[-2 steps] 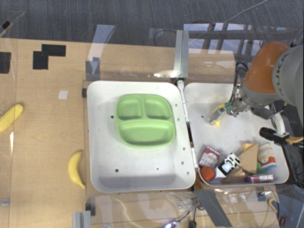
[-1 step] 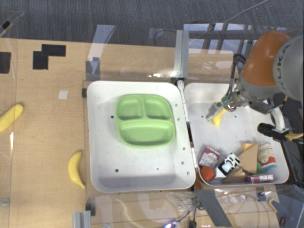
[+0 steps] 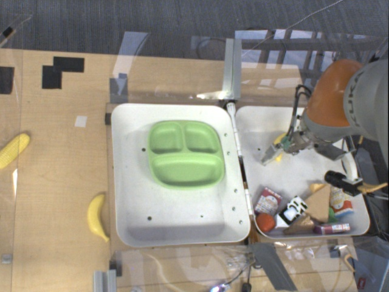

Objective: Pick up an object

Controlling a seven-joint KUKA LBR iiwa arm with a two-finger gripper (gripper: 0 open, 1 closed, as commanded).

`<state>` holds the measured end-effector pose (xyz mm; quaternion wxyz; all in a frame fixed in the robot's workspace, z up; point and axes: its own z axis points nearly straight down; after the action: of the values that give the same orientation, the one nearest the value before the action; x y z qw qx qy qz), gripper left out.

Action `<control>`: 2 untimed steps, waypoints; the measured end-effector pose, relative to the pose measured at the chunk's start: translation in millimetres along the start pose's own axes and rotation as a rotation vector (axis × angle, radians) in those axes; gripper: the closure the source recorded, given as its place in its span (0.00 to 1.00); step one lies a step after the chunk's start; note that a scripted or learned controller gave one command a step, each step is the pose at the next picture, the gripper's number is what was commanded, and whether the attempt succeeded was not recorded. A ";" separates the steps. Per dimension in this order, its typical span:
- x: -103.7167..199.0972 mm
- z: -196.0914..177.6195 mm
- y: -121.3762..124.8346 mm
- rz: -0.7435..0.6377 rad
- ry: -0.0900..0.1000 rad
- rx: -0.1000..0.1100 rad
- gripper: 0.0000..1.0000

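the gripper point(image 3: 272, 154) is hanging low over a bare stretch of the right bin point(image 3: 252, 123), towards its far half, and whether it is standing wide or narrow i cannot tell from this slant. a small yellow bit point(image 3: 279, 142) is showing beside its tip, and i cannot tell whether that is a loose thing or part of the tool. the things to pick are lying heaped along the bin's near side, well apart from the gripper: a red and white packet point(image 3: 268, 199), a black and white block point(image 3: 295, 210) just beside it, a red round thing point(image 3: 264, 222) against the near wall, and a purple marker point(image 3: 331, 228) lying flat along that wall. the block is looking like the best choice: small, stiff and light, with flat sides for squeezing across its middle. the packet is probably going to be soft and slippery, and the marker is likely to roll. the left bin point(image 3: 130, 163) is holding a green plate point(image 3: 184, 152), too broad to take except at its rim
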<state>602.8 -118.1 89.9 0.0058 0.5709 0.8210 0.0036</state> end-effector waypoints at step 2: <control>1.2 -12.9 3.5 -0.003 0.000 -0.007 0.00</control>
<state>605.5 -115.7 102.8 0.0079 0.5695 0.8219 0.0064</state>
